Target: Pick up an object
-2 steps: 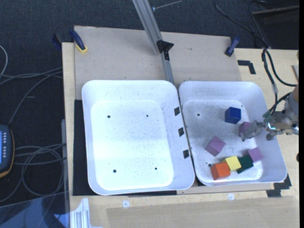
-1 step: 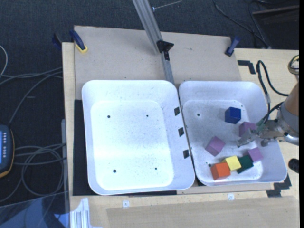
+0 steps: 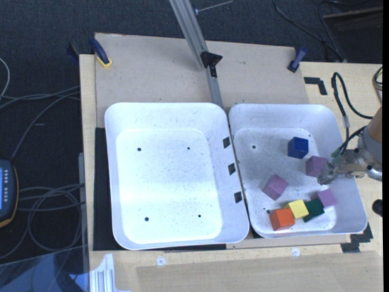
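Gripper (image 3: 331, 170): low in the right bin (image 3: 255, 224), beside a purple block (image 3: 315, 165); jaw state hidden, cannot tell
Blocks: blue (image 3: 298, 147), two more purple (image 3: 275, 186) (image 3: 326, 197), orange (image 3: 282, 218), yellow (image 3: 298, 208), green (image 3: 314, 208), all in that bin
Left bin (image 3: 115, 163): white, speckled

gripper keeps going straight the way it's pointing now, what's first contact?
Most likely the purple block right at the gripper tip, on the right bin's right side. Depth is unclear from this slanted view, so it may already be touching.

Grey metal pincer (image 3: 333, 169), black cable (image 3: 341, 105)
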Robot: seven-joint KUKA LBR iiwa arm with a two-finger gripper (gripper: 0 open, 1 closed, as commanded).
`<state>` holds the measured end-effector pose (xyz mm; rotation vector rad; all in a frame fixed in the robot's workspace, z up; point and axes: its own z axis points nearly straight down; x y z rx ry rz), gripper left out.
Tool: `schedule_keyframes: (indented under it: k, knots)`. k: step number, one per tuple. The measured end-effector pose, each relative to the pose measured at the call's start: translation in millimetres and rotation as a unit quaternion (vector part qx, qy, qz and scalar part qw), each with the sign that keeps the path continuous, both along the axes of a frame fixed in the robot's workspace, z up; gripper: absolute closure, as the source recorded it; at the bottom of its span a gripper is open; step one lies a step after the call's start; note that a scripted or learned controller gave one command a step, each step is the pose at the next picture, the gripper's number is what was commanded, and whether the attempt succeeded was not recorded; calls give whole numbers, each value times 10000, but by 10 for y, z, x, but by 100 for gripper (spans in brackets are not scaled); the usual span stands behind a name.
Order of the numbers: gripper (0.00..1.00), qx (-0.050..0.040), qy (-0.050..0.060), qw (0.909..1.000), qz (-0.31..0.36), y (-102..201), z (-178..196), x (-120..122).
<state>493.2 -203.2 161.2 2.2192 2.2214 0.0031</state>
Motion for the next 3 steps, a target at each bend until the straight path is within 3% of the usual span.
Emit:
schedule_keyframes:
  k: [2,3]
  knots:
    - [100,-18,-29,10000,7,-52,1083,218]
    - [100,-9,-11,10000,5,-51,1331,230]
